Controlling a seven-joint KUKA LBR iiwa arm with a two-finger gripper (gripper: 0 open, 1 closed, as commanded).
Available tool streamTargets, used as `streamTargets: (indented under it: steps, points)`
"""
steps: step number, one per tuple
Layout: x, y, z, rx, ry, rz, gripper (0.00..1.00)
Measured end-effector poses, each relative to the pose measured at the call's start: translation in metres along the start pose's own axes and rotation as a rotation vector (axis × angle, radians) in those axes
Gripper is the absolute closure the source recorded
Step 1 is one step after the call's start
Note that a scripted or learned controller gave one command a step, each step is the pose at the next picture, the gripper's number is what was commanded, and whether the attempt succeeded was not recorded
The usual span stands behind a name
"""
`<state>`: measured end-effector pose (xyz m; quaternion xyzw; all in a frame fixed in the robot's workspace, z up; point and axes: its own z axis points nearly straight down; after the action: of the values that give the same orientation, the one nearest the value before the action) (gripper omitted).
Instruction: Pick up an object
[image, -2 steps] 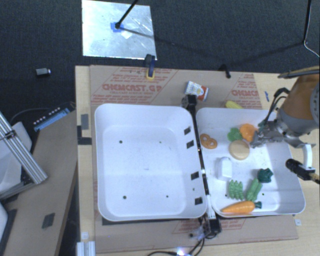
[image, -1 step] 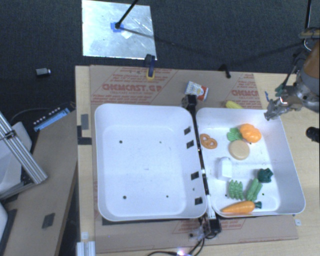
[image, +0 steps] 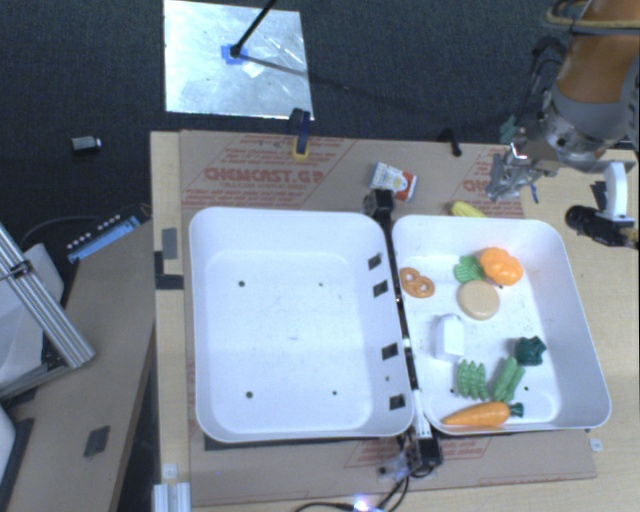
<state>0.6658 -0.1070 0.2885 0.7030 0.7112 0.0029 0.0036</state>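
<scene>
The gripper (image: 508, 178) is seen above the far edge of the right bin (image: 570, 300), with nothing between its fingers; whether they are spread or closed cannot be told. The orange fruit (image: 500, 266) lies nearest, touching a green leaf (image: 468, 269). It should be approached from straight above, with the jaws placed clear of the leaf.

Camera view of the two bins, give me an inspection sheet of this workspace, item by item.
Surface: bench bearing left bin and right bin.
Job's things: in the right bin, pretzel, orange fruit, tan disc, white block, broccoli, carrot.
Clutter: yellow piece and small packet behind the bins.
Grippers: gripper above the bench, behind the right bin; finger state unclear.
Cables: wires at the front edge.
Surroundings: foil sheet on dark floor.
</scene>
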Motion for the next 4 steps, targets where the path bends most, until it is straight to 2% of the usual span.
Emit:
streamTargets:
  steps: [3,4]
  points:
    - [0.1,0.004,-0.006,0.007,0.001,0.005,1.0]
    - [0.14,0.005,-0.023,0.005,0.001,0.005,1.0]
